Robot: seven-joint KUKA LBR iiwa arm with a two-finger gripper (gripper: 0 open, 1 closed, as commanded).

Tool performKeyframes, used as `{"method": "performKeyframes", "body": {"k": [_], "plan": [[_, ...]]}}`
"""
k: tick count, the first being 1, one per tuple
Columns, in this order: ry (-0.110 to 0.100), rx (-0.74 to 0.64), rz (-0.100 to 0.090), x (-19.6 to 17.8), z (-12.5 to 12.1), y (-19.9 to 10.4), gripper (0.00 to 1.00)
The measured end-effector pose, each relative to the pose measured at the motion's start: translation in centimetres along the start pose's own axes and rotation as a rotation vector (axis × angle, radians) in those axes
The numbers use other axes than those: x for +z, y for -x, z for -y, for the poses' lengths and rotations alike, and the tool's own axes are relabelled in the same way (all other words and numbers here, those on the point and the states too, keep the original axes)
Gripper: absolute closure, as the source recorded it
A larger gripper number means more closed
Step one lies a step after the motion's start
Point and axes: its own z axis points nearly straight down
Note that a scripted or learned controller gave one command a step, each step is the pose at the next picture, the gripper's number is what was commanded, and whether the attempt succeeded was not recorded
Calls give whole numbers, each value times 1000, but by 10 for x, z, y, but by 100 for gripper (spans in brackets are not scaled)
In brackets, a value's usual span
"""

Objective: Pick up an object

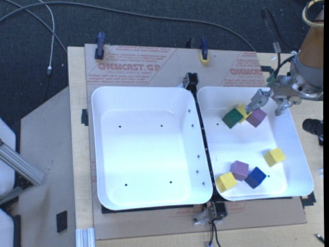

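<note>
- You have the bench (77,138) carrying two shallow white bins side by side; the left bin (149,148) sits under your view's left half, the right bin (295,153) holds all the blocks.
- Your arm (313,45) reaches in from the right and hangs over the far corner of the right bin, with the gripper (267,101) just above the upper cluster of blocks. Two prongs show, spread apart, with nothing between them, so treat the gripper as open and holding nothing.
- Nearest the gripper is a tight cluster at the far side of the right bin: a green block (232,117), a purple block (256,118), and a yellow block (242,110) wedged between them and partly hidden. They touch, so a finger has little room to slip in between.
- At the near side lie a second purple block (239,168), a blue block (255,177) and a yellow one (225,181), touching or nearly so.
- The lone yellow block (274,157) near the right wall stands apart from the rest and looks the easiest pick.
- Judging by looks, these are small, light, stiff cubes, not fragile; faces may be smooth, so close on two opposite flat faces, squared up, not on corners.
</note>
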Motion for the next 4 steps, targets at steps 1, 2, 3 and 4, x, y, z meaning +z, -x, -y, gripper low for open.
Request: {"method": "performKeyframes", "body": {"k": [1,2,3,4], "plan": [[6,-1,1,-3,-1,0,0],[3,-1,0,41,-6,-5,0],[1,-1,0,90,-8,-15,0],[2,-1,0,139,-13,-23,0]]}}
